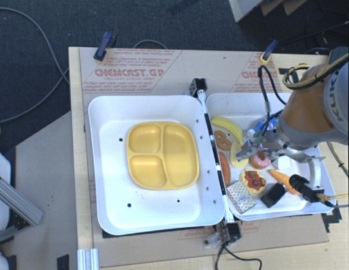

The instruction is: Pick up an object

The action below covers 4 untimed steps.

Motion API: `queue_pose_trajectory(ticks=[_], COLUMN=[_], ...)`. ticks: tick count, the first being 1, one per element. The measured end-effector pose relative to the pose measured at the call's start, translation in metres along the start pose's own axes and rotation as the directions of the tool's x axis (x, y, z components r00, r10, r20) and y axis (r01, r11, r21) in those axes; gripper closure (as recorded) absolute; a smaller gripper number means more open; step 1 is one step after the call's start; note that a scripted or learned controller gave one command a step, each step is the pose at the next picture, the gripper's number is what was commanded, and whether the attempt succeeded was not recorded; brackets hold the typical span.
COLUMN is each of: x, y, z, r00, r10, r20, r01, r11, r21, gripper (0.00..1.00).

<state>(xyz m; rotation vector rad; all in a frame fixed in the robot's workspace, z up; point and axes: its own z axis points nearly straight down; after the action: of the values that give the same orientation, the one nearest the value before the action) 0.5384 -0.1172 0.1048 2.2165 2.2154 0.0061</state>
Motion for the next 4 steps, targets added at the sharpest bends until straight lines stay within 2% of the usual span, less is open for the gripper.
queue_pose_trajectory(ticks=[1,2,3,4], x=[-0.049,-0.091,-0.037,0.0], y=[-0.059,0.015,0.049,0.081], z=[0.019,0.02,0.021,0.021], r00=[1.0,1.0,1.0,1.0], r10=[0.001,-0.001,-0.002,-0.001], r20=[-0.002,-0.002,-0.003,-0.003], r01=[-0.001,0.001,0.002,0.002], r11=[1.0,1.0,1.0,1.0], r21=[0.006,0.007,0.006,0.008], gripper=[0.0,0.0,0.0,0.0])
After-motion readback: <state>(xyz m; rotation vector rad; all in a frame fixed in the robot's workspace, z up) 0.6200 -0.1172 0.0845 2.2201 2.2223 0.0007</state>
